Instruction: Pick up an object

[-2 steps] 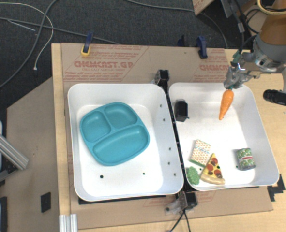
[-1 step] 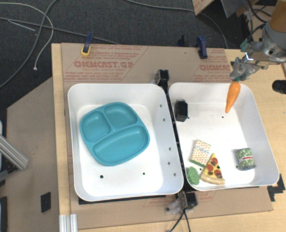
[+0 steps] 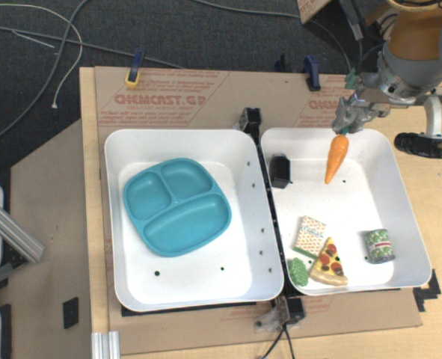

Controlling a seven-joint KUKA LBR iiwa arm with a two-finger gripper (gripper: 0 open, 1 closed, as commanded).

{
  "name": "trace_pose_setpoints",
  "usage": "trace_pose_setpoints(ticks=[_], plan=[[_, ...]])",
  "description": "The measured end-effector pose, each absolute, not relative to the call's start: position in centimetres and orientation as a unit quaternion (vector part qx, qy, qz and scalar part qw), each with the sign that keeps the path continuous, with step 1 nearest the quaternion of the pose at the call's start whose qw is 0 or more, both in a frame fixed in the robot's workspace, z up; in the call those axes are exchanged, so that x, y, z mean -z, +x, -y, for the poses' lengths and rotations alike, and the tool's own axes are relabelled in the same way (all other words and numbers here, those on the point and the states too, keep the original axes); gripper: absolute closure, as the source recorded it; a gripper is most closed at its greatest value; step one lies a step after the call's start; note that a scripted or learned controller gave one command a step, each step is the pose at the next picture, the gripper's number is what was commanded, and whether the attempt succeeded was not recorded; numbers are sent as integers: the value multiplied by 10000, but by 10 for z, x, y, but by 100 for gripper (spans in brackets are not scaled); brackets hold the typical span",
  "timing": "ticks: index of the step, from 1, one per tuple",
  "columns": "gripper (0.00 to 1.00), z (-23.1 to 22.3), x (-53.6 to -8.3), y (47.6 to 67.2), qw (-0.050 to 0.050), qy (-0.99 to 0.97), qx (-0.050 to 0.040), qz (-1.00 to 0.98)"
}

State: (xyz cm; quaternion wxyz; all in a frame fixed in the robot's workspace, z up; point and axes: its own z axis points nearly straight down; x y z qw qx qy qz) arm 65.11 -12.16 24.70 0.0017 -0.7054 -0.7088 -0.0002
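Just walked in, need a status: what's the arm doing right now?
The arm's claw is over the far edge of the right bin, gripping the top end of a toy carrot that hangs down from it. A pizza slice, a small box and a green can lie in that bin. The left bin holds a blue divided plate.

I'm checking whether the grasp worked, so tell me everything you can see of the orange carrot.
The orange toy carrot, smooth and plastic-looking, tapers from a broad top to a narrow tip. It hangs nearly upright, tip down and tilted slightly left, over the back of the right shallow white bin. Its top end sits between the fingers of the grey hand, which looks shut on it. Nothing else touches it.
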Motion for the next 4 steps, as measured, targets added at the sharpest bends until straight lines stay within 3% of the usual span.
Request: trace_pose_setpoints(ticks=[2, 4], plan=[[100, 18, -226, 617, 28, -7053, -3, 7089], [100, -83, -242, 576, 25, -7050, -1, 7092]])
